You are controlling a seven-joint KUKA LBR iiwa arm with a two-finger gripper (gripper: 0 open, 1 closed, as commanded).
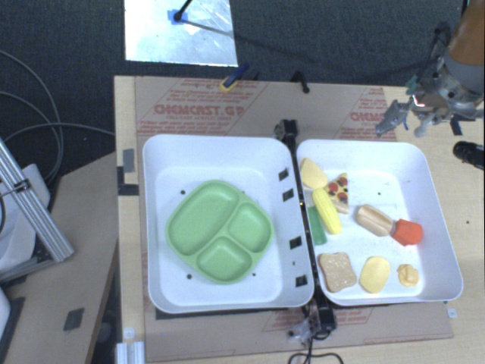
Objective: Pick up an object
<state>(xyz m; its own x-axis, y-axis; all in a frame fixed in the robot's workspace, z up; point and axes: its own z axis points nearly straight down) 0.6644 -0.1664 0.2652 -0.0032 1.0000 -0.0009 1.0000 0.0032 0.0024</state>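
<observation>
My gripper [406,120] hangs over the bench just beyond the far edge of the right bin [433,196], open, with nothing between its fingers. Inside that bin lie several toy foods. A yellow corn cob [326,210] rests beside a green piece [316,227] along the left wall. A pale yellow piece [313,174] and a pizza slice [339,189] are behind them. A hot dog bun [373,219] and a red piece [408,232] sit mid-bin. Toast [336,271], a yellow lemon-like piece [374,274] and a small orange-yellow piece [408,274] line the near side.
The left bin [174,158] holds a green divided plate [220,230]. A black divider with clips [297,203] runs between the bins. A shiny sheet [180,21] lies on the floor behind the bench; metal framing [30,203] stands at the left.
</observation>
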